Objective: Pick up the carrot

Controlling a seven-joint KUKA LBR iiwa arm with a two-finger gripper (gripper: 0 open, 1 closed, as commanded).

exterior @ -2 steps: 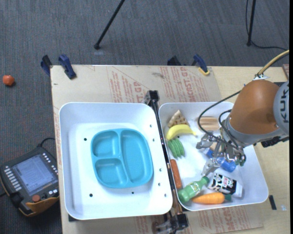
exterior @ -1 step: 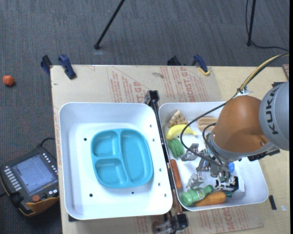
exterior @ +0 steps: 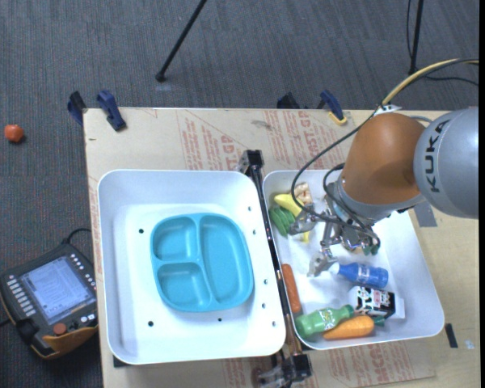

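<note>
We see two shallow, glossy white bins with rounded corners on a cardboard-covered bench; the landmark is the right bin [exterior: 424, 297]. To its left, the left bin [exterior: 117, 217] holds a smooth turquoise plate [exterior: 200, 262] with three compartments. The grey arm with its orange band [exterior: 380, 162] reaches in over the right bin's upper half, wrist pointing down, and the metal gripper [exterior: 323, 255] hangs above the bin's middle with its fingers spread, pinching nothing. The carrot [exterior: 352, 327], a tapered, matte orange cone, lies along the right bin's lower wall, touching a green bottle [exterior: 322, 321] and just below a blue bottle [exterior: 362, 275].
</note>
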